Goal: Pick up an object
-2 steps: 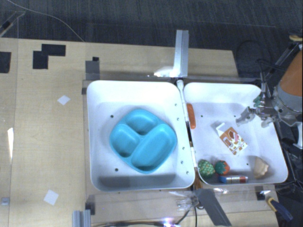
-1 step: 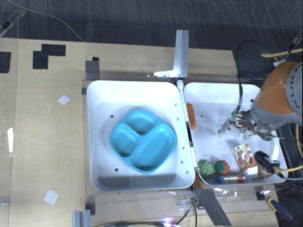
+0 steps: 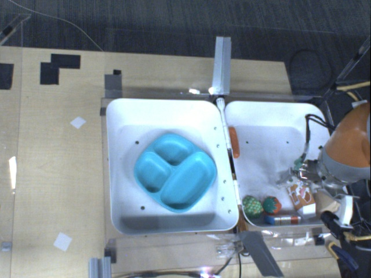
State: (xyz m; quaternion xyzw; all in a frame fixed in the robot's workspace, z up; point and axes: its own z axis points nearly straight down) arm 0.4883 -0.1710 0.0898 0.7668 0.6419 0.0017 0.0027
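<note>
Since nothing can be seen lifted clear of the bin floor, the step in hand looks like the approach before a grasp: the claw (image 3: 302,177) hangs low over the right bin (image 3: 261,126), near its right wall, with the grey arm (image 3: 348,146) and its orange band crowding in from behind it. Whether the claw is apart or together cannot be told from this slanted view, because the wrist hides much of it and the clutter below blurs its outline. Nor can I tell whether it touches anything.

The likeliest target is the printed packet (image 3: 302,197), which lies just beside the claw on the near side and seems partly under it. Further from the claw, towards the bin's near-left corner, sit a green ball (image 3: 251,204) and an orange-and-green ball (image 3: 271,204), close together, with a marker (image 3: 283,219) lying along the near wall just past them. An orange stick (image 3: 233,141) rests well apart from the claw, against the divider. Beyond that, in the left bin (image 3: 124,120), lies a blue tray (image 3: 175,171).

My judgement is that the next move calls for a straight descent onto the packet, then closing and lifting; the packet is flat and crumpled, so it may slip
</note>
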